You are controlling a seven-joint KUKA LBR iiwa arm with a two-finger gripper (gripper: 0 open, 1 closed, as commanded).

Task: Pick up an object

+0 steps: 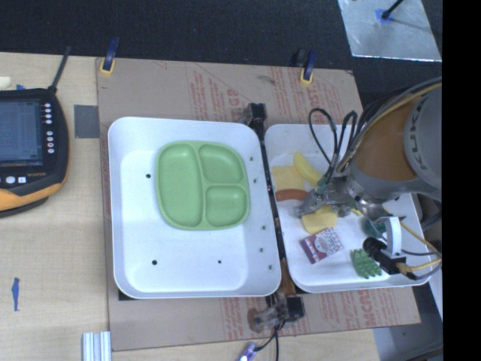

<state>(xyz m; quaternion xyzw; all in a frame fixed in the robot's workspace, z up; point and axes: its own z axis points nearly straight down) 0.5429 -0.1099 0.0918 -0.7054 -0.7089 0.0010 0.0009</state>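
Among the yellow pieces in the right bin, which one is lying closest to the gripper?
The yellow piece just below the gripper, next to the red-and-white packet. The other two yellow pieces lie farther up the bin.

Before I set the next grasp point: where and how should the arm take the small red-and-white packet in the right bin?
The packet lies flat and tilted on the right bin floor, apart from the yellow pieces above it. Probably best: come straight down and pinch across its narrow width at mid-length; its bottom-left side has bare floor for finger room.
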